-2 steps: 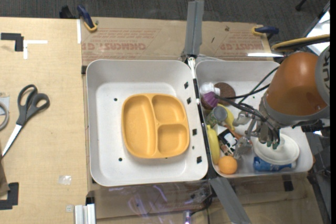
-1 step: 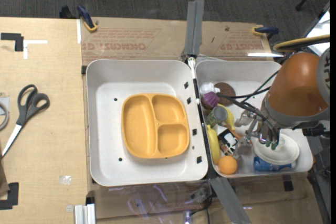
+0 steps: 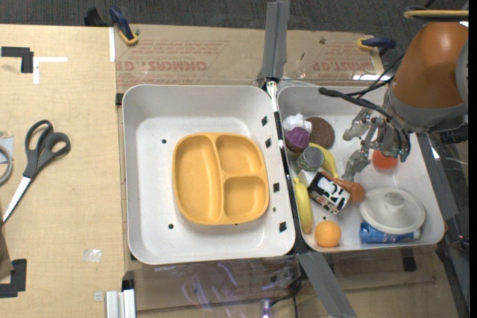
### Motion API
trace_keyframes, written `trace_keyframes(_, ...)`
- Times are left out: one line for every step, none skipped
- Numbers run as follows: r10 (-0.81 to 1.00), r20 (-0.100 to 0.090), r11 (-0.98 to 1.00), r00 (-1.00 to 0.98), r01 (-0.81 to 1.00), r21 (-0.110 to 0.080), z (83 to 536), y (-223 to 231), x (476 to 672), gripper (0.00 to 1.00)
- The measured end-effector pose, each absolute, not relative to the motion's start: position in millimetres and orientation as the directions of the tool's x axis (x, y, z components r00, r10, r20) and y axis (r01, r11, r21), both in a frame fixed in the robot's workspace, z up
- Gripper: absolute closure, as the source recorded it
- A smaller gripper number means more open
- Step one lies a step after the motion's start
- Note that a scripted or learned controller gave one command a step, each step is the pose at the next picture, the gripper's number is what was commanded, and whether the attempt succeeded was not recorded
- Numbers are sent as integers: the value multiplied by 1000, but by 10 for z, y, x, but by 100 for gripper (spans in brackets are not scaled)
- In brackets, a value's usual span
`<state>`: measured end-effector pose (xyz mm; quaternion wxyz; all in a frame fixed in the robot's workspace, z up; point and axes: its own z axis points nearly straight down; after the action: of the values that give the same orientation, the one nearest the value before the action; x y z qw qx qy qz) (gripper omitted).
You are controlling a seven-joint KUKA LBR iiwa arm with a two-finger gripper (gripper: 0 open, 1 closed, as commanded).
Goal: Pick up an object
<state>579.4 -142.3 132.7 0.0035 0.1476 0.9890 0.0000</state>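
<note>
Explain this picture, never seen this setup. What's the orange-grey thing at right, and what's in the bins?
One camera looks down at a slant on a bench. The orange-grey thing is a robot arm reaching in from the right. Its gripper hangs with fingers spread above the right bin, holding nothing. That bin has small items: an orange ball, a banana, a purple piece, a brown disc, a white lid, among others. The left bin holds a yellow divided plate. Scissors lie on the bench at left.
</note>
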Motion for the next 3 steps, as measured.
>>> trace_keyframes(286, -14, 958, -958, 286, 2, 973, -1205, 6257, 0)
trace_keyframes(205, -13, 979, -979, 205, -2, 972, -1735, 5300, 0)
trace_keyframes(258, -15, 966, -966, 258, 3, 966, -1116, 5563, 0)
